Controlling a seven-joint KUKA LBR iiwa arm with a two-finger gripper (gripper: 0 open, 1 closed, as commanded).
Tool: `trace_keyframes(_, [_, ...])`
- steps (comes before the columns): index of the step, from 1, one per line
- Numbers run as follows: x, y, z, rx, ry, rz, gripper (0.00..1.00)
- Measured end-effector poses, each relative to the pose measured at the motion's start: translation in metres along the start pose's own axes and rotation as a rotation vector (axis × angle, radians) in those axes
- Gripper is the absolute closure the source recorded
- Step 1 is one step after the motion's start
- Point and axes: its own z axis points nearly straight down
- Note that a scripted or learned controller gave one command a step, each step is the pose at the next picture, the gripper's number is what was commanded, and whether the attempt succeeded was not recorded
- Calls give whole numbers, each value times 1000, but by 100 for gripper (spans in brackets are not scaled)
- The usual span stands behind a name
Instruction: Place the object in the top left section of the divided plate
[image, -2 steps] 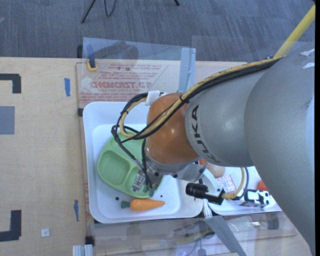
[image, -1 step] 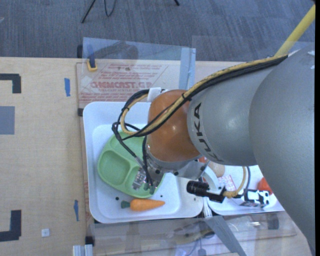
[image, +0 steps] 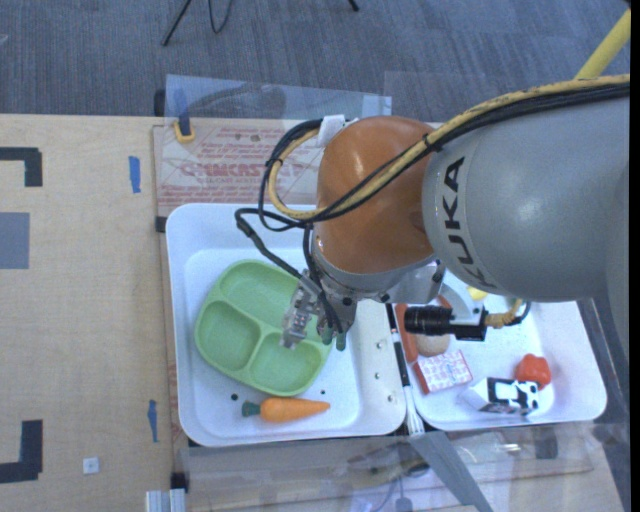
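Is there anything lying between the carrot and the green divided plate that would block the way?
Nothing visible does. The carrot lies in the left bin just below the green divided plate, with bare white bin floor between them. The hand hangs over the plate's right side, not over that gap.

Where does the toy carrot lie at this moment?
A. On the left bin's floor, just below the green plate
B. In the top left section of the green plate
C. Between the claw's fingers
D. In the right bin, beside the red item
A: the carrot lies on the white floor of the left bin, just outside the lower rim of the green divided plate.
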Motion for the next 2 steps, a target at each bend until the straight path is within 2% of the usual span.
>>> trace_keyframes(1, [15,13,-5,0,0,229,100])
trace_keyframes(2, [6,-54,13,4,5,-63,100])
